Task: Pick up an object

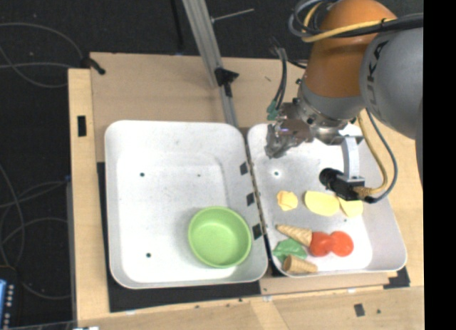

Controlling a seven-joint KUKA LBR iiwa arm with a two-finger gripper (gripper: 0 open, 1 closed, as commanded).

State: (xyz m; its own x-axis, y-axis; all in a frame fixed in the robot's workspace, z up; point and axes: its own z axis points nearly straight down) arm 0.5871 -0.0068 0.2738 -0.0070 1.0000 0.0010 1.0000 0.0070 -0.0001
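Observation:
My gripper hangs over the far left corner of the right bin, with nothing seen between its fingers. Toward the near side of that bin lie several small things. A small yellow piece and a larger yellow piece sit mid-bin, with a pale yellow piece to their right. Nearer the front are a red tomato-like thing, an orange cone, a green piece and a second cone. All of them lie apart from the gripper.
A green bowl sits in the left bin near its front right corner. A metal pole slants up from behind the bins. The bins rest on a tan board.

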